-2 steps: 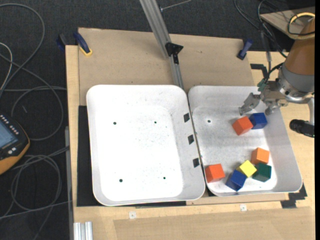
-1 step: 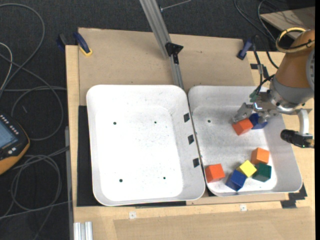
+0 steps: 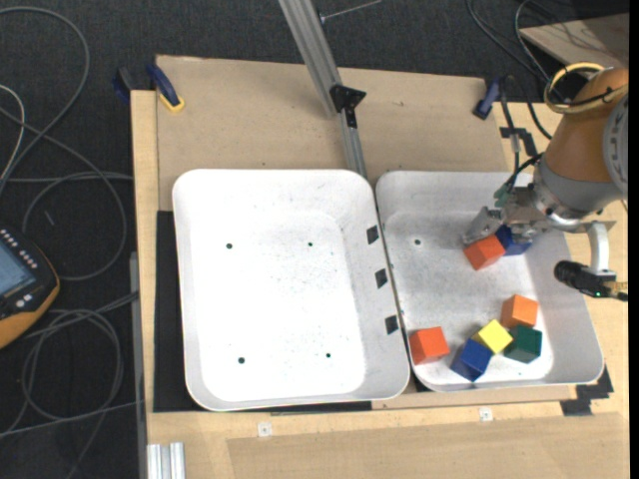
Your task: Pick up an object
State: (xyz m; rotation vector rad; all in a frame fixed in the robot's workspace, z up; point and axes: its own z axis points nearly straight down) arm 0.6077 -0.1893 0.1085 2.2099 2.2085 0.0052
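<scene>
The wooden bench bears two white bins side by side, touching.

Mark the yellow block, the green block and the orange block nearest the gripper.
yellow block (image 3: 494, 335): camera view, its top face.
green block (image 3: 524, 343): camera view, its top face.
orange block nearest the gripper (image 3: 484, 253): camera view, its upper face.

There are two white bins: the left bin and the right bin. I count seven small blocks, all in the right bin: three orange blocks, two blue blocks, one yellow block and one green block. Two blue clamps sit at the far edge of the bench.
</scene>
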